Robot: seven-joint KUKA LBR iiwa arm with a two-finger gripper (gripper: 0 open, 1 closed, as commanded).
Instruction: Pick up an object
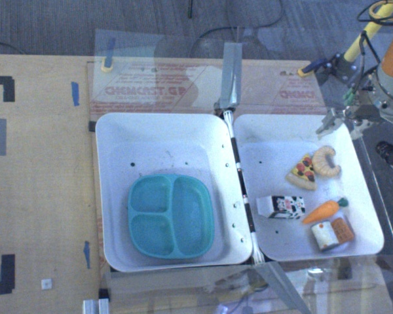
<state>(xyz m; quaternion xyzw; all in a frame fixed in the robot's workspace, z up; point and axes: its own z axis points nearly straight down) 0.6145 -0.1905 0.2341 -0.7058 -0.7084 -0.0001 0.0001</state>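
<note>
Bench (39,175): it is light brown wood, with bits of blue tape and black marks on it.
Left bin (118,136): it is white and shallow, and it holds a tray.
Tray (171,216): it is teal, with three parts, and it lies near the front of the left bin.
Right bin (262,136): it is white and sits just beside the left bin, and it holds the toy food.
Pizza slice (303,172): it lies in the right bin, touching the croissant.
Croissant (327,161): it is tan and curved, nearest to the arm.
Milk carton (281,207): it is small, white with black spots, and it lies on its side in the middle of the right bin.
Carrot (324,211): it is orange with a green top, just right of the milk carton.
Small can (324,235): it lies at the front of the right bin, touching an orange cracker (342,228).
Arm (386,70): it reaches in over the far right corner of the right bin.
Gripper (344,124): it hangs at the far right rim of the right bin, above the croissant and apart from it.
Fingers: they look spread a little apart, and nothing is between them.
</note>
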